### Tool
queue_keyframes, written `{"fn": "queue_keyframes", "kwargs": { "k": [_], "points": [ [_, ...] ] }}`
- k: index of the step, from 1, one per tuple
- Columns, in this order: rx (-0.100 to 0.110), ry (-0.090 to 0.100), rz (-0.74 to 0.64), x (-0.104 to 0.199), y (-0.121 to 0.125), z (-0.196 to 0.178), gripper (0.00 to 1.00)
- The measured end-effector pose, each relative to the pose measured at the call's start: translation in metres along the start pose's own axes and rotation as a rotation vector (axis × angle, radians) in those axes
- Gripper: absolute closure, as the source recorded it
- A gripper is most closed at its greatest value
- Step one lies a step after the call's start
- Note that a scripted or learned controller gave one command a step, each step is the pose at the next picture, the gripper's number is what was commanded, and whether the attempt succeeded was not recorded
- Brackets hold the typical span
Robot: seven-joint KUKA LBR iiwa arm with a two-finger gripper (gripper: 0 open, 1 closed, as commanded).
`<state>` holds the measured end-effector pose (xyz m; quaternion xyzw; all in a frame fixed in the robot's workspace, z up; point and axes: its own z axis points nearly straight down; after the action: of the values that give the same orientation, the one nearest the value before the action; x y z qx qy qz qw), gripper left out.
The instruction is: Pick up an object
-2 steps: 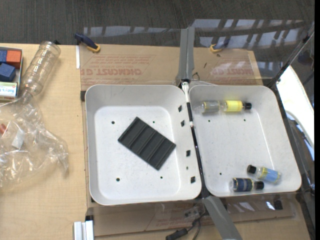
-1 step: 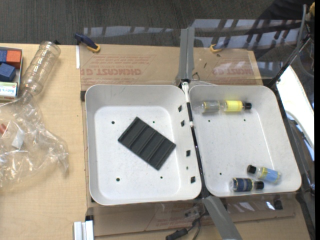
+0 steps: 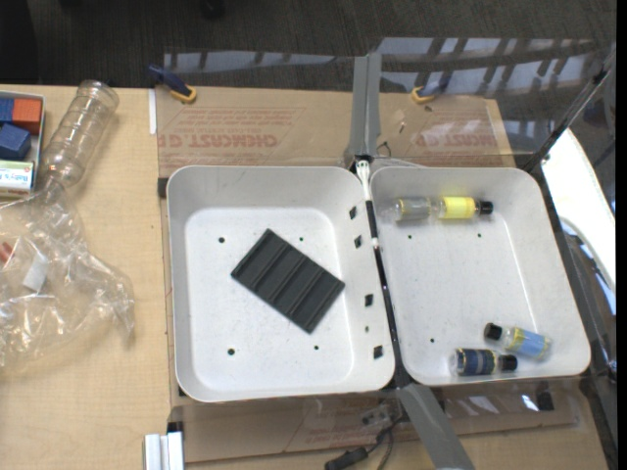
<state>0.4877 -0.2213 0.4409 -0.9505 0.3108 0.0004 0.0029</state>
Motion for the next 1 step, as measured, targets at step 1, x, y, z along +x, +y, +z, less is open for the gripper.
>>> {"fn": "queue_keyframes", "kwargs": {
  "k": [1],
  "points": [
    [0.000,-0.004,0.177,-0.0078,-0.0364,0.0013,0.00]
  ]
}}
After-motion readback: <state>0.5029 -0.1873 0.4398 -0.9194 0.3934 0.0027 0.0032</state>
